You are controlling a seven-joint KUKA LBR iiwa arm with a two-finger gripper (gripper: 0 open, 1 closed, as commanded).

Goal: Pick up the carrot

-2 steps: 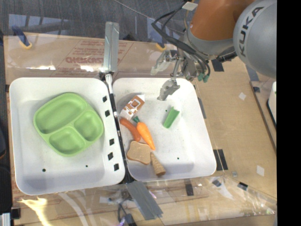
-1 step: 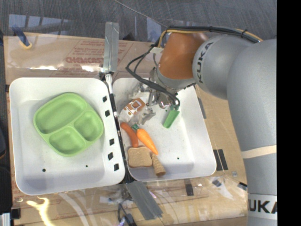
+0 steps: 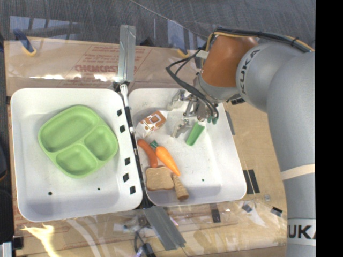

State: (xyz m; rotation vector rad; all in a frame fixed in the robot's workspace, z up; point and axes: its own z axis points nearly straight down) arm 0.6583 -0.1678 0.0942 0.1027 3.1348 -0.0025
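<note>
bins: two, white, side by side; left bin (image 3: pixel 21 159), right bin (image 3: pixel 228 159).
plates: one, a green plate (image 3: pixel 77 140) with three compartments, nothing in them.
left bin holds: the plate, near its middle.
right bin holds: six things plus the gripper reaching in.
carrots: one, the carrot (image 3: pixel 165 158), orange with a green top, lying flat at a slant in the lower left part of the right bin.
sausage: one, an orange-red sausage (image 3: pixel 146 148), just left of the carrot, its lower end touching or nearly touching it.
toast: one, a toast slice (image 3: pixel 159 179), just below the carrot.
brown piece: one, a small tan piece (image 3: pixel 180 189), below the carrot's tip and right of the toast.
carton: one, a small white and orange carton (image 3: pixel 152 122), above the carrot, apart from it.
green block: one, a green block (image 3: pixel 194 134), up and right of the carrot, just below the gripper.
gripper: the gripper (image 3: pixel 188 118) is above and right of the carrot, well clear of it; nothing seen between its fingers; cannot tell how far they are parted.
</note>
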